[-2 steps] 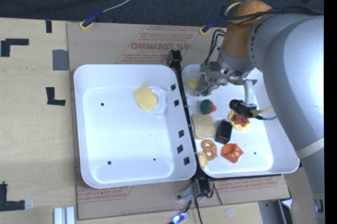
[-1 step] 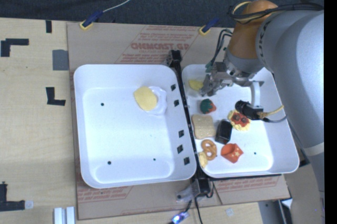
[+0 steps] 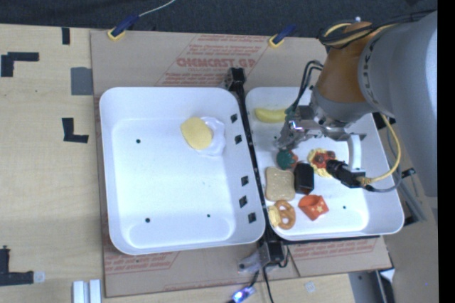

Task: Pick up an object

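Nearest me, pretzel beside toast slice; end effector over green piece, closure indeterminate. I judge it light, rigid: pinch its sides.

Both bins look like smooth, slightly glossy white plastic. Beneath them lies matt brown cardboard with red print. The arm has a satiny grey shell; its orange band shines.

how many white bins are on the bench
2: a shallow white plastic left bin holding a yellow and white fried-egg toy, and a shallow white plastic right bin under the grey arm's gripper.
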`<state>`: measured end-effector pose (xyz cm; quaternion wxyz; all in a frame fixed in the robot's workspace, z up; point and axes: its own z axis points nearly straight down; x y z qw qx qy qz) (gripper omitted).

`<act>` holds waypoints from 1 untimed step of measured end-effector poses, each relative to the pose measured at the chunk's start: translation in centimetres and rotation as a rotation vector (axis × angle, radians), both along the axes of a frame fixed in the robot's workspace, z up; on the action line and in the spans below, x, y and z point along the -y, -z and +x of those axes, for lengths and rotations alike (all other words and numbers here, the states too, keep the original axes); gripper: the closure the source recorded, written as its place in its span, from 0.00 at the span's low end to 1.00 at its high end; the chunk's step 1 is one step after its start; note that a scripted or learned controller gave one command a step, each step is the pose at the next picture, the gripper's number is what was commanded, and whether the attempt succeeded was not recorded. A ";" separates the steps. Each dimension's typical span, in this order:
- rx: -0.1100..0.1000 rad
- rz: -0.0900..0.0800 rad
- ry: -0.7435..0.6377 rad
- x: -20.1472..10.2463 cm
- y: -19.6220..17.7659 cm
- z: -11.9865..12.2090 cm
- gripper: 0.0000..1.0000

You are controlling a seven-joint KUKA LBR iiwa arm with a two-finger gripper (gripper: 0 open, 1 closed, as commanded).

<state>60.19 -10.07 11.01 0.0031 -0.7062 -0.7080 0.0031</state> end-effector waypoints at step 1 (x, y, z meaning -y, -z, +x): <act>-0.012 0.002 -0.004 -0.9 2.2 6.5 1.00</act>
